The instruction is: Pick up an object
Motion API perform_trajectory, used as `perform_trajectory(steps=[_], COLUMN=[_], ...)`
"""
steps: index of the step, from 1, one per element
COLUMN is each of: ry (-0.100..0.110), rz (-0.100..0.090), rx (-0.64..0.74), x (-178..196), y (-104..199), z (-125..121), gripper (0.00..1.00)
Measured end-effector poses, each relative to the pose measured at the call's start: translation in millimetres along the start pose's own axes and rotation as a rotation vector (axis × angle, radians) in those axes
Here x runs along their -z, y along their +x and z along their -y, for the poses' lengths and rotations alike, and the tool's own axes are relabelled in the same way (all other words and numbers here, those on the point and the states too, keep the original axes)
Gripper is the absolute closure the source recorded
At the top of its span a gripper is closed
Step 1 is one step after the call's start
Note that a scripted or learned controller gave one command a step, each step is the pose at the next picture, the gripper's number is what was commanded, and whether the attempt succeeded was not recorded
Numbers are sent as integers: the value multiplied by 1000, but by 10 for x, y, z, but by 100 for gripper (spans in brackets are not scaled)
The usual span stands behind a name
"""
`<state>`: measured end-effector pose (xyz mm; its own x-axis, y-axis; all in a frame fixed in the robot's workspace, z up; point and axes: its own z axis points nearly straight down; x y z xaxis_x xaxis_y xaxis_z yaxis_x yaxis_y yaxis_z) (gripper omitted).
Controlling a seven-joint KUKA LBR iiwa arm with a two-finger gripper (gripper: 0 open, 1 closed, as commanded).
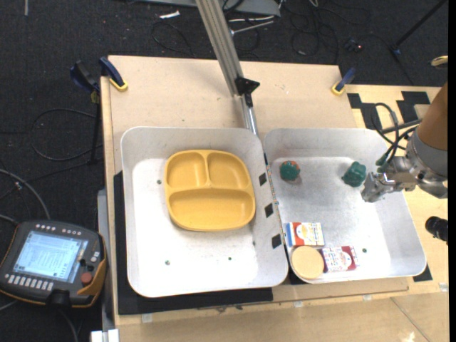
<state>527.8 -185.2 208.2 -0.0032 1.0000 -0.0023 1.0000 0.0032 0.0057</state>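
Note:
The right bin [385,226] holds a green and brown ball [289,170], a teal green lump [354,173], a small white and orange carton [304,233], a round tan lid or disc [308,261] and a red and white carton [338,258]. My gripper [373,192] hangs low over the bin's right part, just below and right of the teal lump. Nothing shows between its fingers.
A yellow divided plate [210,189] lies in the left bin [142,262]. A metal pole [222,38] slants from the top down to the gap between the bins. A teach pendant [50,262] lies on the floor at lower left.

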Motion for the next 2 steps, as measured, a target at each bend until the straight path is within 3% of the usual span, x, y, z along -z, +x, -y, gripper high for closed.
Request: perform_trajectory(steps=[1,2], ry=[-1,4], rz=[0,-3], rx=[1,6], x=[533,544], y=[-3,573], z=[-20,-173], gripper=[100,100])
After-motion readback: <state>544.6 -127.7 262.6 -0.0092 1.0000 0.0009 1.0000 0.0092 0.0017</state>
